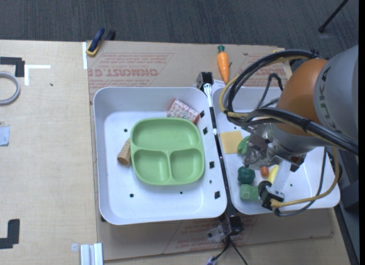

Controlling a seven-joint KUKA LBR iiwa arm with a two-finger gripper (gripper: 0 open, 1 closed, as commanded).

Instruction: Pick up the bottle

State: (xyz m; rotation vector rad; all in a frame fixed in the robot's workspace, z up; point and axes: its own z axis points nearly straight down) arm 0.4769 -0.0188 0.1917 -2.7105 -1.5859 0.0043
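Note:
The arm's wrist and gripper (255, 154) hang low over the left half of the right bin (319, 201), and the arm covers much of that bin. Just below the gripper lie a dark green lumpy item (246, 174) and a light green squat item (248, 192). I cannot tell which of the items here is the bottle. A small orange piece (264, 171) and a yellow piece (274, 173) sit beside the gripper's lower right. A light green item (244, 144) peeks out at the gripper's upper left.
A flat yellow slice (231, 141) lies in the right bin near the divider. The left bin (108, 201) holds a green divided plate (168, 151), a tan cork-like piece (124, 154) and a red-patterned packet (183, 110). A toy carrot (222, 64) lies on the cardboard behind the bins.

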